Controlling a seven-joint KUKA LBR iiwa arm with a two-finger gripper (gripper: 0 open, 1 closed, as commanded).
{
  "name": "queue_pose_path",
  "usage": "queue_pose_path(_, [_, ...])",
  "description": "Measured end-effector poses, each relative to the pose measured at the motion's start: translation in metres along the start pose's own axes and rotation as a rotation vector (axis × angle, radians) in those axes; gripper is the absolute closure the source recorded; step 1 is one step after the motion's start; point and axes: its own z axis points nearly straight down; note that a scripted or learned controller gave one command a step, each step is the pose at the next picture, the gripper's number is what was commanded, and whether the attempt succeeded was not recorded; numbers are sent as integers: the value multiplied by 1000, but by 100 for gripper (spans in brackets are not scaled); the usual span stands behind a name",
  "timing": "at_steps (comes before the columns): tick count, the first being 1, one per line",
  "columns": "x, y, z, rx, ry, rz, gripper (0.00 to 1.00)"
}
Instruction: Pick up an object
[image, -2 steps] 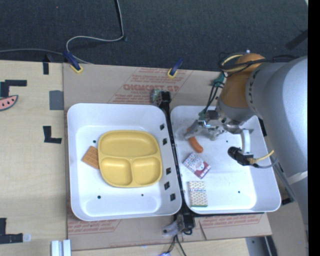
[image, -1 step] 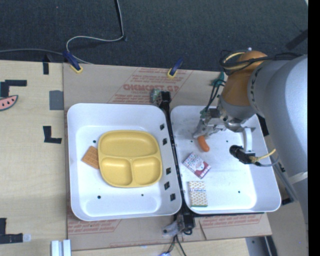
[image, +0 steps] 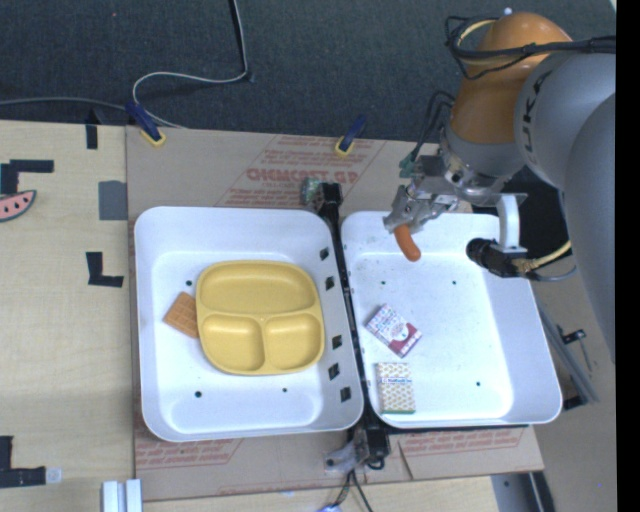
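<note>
End effector: my end effector (image: 412, 222) hangs over the back left corner of the right bin (image: 520, 385), and a small orange thing (image: 408, 243) pokes out below its fingers.
Grip: I think the fingers are clenched on the orange thing, but the view is small and a bit blurry there, so I am not fully sure.
Task thing: the orange thing looks like a little carrot or sausage. It sits at the fingertips, above the bin floor near the back wall.
Done so far: from what I see, the pick looks mostly done, since the orange thing seems to be up off the floor.
Left to do: I would lift it higher and check that it does not slip out.
Bins: two white bins side by side on the desk (image: 60, 330), the left bin (image: 165, 400) and the right one.
In the left bin: one yellow tray (image: 262, 315) with three parts, and one brown cracker (image: 182, 315) tucked at its left edge.
In the right bin: one small packet (image: 392, 331) with red on it, and one green box (image: 396, 387) near the front.
Arm: one grey arm (image: 590, 110) with an orange band (image: 500, 75).
</note>
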Motion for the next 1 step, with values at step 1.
queue_pose_path(1, [57,-59,-13,4,1,0,100])
